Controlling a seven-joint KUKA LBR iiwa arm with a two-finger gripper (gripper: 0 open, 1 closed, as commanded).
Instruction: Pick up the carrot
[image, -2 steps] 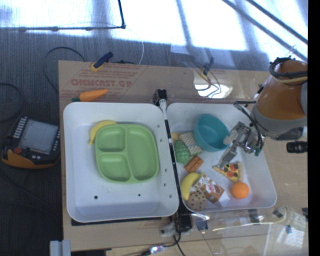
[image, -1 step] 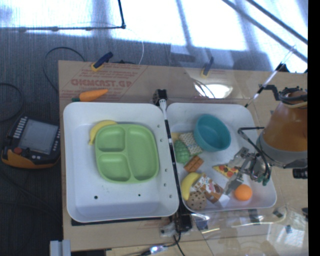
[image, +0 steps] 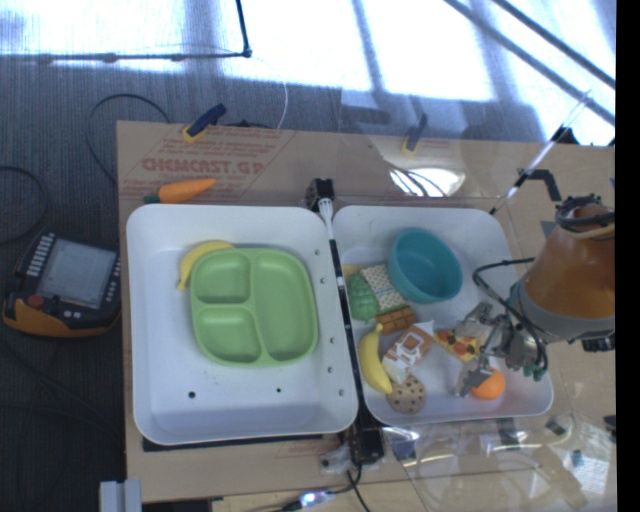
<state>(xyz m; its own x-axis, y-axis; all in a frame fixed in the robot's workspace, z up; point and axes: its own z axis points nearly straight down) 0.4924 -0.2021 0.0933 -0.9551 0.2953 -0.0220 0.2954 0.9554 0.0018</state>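
The hand (image: 478, 372) is seen low in the right bin (image: 520, 240), just beside a small orange fruit (image: 488, 386), and whether it is apart or together cannot be told. The carrot (image: 187, 188) is found well apart from the hand, out on the surface (image: 300, 160) past the far corner of the left bin (image: 150, 330), so the hand should be lifted clear, carried across both bins and lowered across the carrot's width. A blue bowl (image: 425, 265), a banana (image: 375, 362) and a cookie (image: 406, 397) are held in the hand's bin, while a green divided plate (image: 250, 305) and a second banana (image: 205, 255) are held in the other.

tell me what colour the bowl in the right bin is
Teal blue bowl, seen in the camera view.
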